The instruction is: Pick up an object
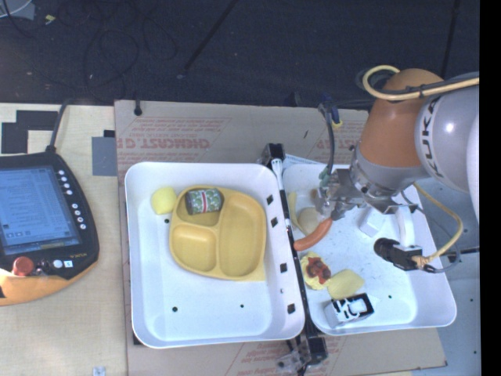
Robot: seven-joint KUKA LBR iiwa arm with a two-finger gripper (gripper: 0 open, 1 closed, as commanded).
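Black-and-white, a small box (351, 307) lies at the lower edge of the right bin (438, 304), toward the frame's bottom. Just above it rests a yellow wedge (345, 283), and beside that on the left a yellow piece topped with red (316, 269). Higher up, an orange sausage-shaped piece (311, 236) lies at a slant by the bin's left wall, next to a pale rounded lump (307, 219). The end effector (333, 202) hangs right above the orange piece's upper end; whether it is clenched or released cannot be told, nor whether it touches the piece. In the left bin (149, 304) sits a yellow divided tray (227, 249) with a green-and-red labelled can (204, 201) in its upper-left compartment, and a yellow ball (163, 200) just outside that corner. A handheld control screen (39, 218) lies on the tabletop at the left of the frame.
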